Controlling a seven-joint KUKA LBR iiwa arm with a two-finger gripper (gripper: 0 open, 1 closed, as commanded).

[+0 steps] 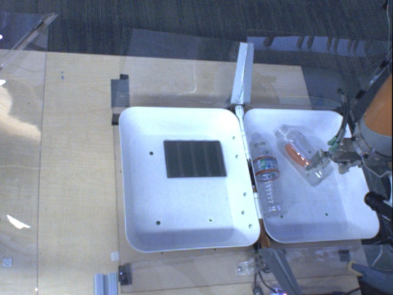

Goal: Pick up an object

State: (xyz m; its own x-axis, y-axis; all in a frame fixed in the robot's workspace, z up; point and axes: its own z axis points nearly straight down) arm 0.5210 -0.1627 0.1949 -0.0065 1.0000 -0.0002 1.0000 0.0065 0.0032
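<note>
Gripper (328, 158) low in the right bin (356, 226), right at the clear bottle with the orange inside (299, 152).

That bottle lies tilted mid-bin, its lower end touching or just beside the gripper's tip; I cannot tell whether anything is grasped. A second clear bottle (266, 177) lies along the bin's left wall, well apart. The left bin (141, 165) carries a dark ribbed panel (194, 158).

a pale wooden bench (73, 183) fills the lower and middle frame. two shallow white bins sit directly on it side by side, touching at centre: the left bin (141, 226) and the right bin (362, 226). small dark brackets (123, 85) stand at the left bin's upper and lower left corners.
</note>
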